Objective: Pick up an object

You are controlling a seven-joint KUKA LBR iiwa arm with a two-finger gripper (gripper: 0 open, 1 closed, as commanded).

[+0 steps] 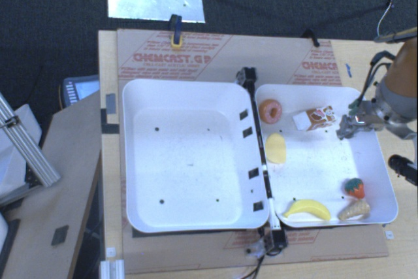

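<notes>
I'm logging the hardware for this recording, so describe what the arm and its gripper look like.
The arm enters from the right: a rounded grey body with an orange band above the wrist. Thin dark cables loop along its near side toward the wrist. The gripper is a small grey metal piece with darker parts; finer detail is too small to make out.

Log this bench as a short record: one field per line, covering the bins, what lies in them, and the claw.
left bin: nothing visible inside
right bin: six items
donut: back left
white and red carton: back, right of the donut
yellow piece: by the divider
banana: front
strawberry: front right
cone: front right corner
claw: just right of the carton
</notes>
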